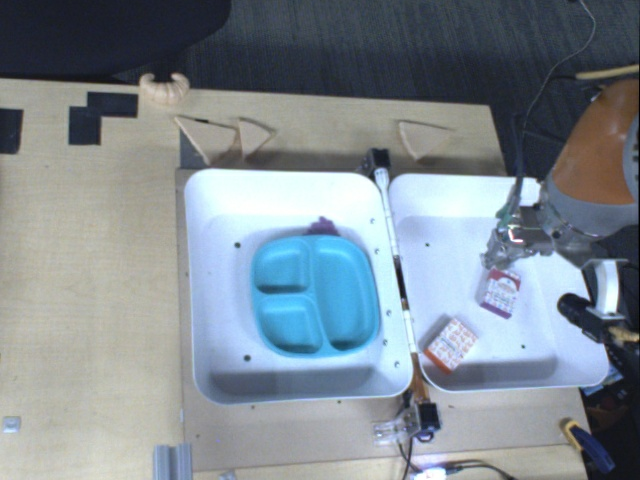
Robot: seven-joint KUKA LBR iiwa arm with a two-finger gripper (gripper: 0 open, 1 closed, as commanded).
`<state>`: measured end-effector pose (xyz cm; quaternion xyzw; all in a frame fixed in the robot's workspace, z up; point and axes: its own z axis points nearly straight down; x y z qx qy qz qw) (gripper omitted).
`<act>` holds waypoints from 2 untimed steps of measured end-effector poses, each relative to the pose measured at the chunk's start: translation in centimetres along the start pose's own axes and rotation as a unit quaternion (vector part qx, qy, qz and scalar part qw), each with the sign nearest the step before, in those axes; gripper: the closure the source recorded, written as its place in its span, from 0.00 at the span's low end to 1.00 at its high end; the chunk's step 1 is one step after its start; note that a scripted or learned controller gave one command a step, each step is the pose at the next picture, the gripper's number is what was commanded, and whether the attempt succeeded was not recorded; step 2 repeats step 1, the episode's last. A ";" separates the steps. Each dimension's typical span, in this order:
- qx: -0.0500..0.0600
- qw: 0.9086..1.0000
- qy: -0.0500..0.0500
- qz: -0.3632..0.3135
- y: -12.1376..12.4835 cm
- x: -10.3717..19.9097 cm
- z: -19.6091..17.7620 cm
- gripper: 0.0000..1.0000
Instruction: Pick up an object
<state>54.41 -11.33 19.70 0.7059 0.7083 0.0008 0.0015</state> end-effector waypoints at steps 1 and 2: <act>0.001 1.000 0.000 0.001 -5.8 -5.3 0.3 1.00; 0.001 1.000 0.000 0.001 -5.8 -5.3 0.3 1.00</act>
